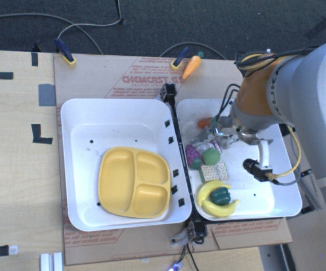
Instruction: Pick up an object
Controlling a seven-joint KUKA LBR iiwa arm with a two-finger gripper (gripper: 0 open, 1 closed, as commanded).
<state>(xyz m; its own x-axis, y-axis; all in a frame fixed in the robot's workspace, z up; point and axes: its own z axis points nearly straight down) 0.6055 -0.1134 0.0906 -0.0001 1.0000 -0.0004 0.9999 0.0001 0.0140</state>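
I see jaws [215,135] low in right white bin [276,199]; grip state unclear. Round green ball [211,156] just below jaws, purple grape bunch [193,156] beside it.

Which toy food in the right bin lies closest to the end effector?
The green ball, just below the end effector; the banana and green pepper lie farther.

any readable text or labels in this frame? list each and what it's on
"CHEMCAST" in red print, seen upside down, on the brown cardboard sheet under the two white bins; reading is approximate.
A smaller red line just below it on that sheet: too blurred to read.
Faint red print on the cardboard edge along the bins' near side: too small to read.
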